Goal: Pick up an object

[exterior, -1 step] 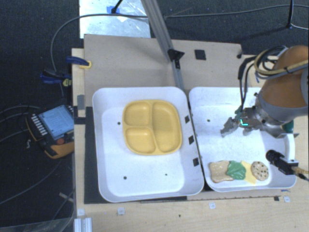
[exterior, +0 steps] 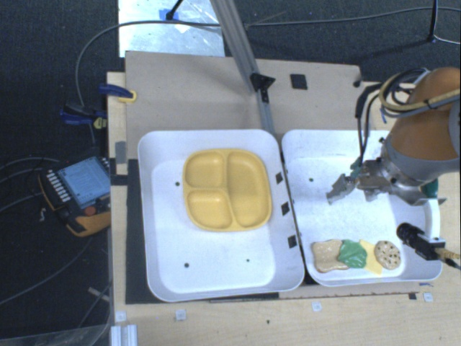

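My pincer [exterior: 346,187] hangs over the bare middle of the right bin [exterior: 310,153], and I cannot tell from this angle how it stands; nothing shows between its tips. The things I could take lie in a row along that bin's near edge: a tan slice of bread [exterior: 328,256], a green leaf [exterior: 352,253] overlapping it, a yellow piece [exterior: 372,259] and a round speckled cookie [exterior: 387,254]. The left bin [exterior: 155,193] carries a yellow divided plate [exterior: 226,189]. I judge I am at the approach; next I must shift toward the near edge, settle above one piece, then descend
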Robot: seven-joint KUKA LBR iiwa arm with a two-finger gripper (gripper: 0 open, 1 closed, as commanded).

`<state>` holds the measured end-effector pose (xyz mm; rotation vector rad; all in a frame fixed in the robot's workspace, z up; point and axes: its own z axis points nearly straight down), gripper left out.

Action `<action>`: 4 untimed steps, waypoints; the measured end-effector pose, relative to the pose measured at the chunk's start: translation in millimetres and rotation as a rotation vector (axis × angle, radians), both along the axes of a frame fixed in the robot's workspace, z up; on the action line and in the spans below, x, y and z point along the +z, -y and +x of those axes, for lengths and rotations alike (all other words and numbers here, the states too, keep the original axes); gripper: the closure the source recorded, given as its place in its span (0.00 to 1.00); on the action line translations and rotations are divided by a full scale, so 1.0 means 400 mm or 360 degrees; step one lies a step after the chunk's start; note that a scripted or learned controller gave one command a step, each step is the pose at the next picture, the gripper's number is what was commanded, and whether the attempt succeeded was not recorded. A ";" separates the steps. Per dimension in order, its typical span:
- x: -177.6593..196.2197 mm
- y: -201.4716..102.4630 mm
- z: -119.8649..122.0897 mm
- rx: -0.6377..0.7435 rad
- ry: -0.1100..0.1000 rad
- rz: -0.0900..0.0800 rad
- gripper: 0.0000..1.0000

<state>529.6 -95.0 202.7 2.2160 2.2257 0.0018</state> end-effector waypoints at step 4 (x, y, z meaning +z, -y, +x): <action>-0.258 -0.014 0.014 -0.0008 0.0019 -0.0006 1.00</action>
